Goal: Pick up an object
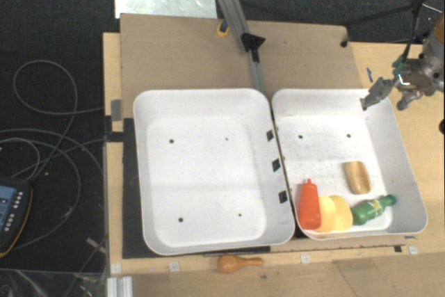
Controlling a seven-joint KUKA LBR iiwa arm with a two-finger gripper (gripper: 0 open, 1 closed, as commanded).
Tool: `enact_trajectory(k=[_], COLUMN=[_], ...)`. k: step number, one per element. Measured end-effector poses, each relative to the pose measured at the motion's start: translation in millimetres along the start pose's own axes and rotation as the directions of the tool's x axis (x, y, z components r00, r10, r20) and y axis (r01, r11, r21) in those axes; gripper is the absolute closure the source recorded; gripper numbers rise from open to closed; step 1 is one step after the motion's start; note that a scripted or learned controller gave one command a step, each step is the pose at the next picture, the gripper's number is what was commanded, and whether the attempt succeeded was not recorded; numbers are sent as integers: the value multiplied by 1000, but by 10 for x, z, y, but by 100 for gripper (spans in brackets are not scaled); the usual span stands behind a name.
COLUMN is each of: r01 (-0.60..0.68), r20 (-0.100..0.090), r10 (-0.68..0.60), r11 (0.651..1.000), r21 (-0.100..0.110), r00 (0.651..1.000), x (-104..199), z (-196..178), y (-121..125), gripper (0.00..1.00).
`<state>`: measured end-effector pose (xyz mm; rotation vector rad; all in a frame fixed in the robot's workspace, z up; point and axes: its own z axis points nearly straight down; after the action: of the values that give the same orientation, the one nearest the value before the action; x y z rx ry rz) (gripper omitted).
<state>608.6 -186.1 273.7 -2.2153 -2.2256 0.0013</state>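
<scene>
Gripper [389,95] sits at the far right edge of the right bin [327,115], over its upper right corner rim, with two dark fingers [376,92] spread apart and nothing between them. Arm enters from the right, with only the wrist part in view. Right bin holds four objects, all bunched in the near right corner: a red ketchup bottle [309,204] standing or lying along the bin's left wall near the bottom, a yellow rounded object [334,213] just beside it and touching, a green bottle [372,208] lying on its side to the right of the yellow one with its cap toward the right wall, and a tan bread roll [358,177] a little above them, apart from the rest. Gripper is well apart from all four, up at the opposite end of the bin. Left bin [201,170] adjoins the right bin, joined by dark clips in the seam. A small orange-brown pear-shaped object [238,262] lies on the bench in front of the left bin, outside both bins. Grey pole [233,3] runs diagonally down from the top to the seam between bins. Handheld pendant [12,209] with cables lies on the dark floor at far left.
</scene>
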Motion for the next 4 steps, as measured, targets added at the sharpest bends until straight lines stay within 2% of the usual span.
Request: enact_trajectory(k=[1,3,4], r01=[2,-3,-5], r20=[2,-1,0], r10=[-2,3,5], r11=[1000,1000,1000], r21=[-4,1,1], r00=[1000,1000,1000], x=[2,120,51], z=[-25,929,1527], y=[7,-123,-145], gripper=[0,0,0])
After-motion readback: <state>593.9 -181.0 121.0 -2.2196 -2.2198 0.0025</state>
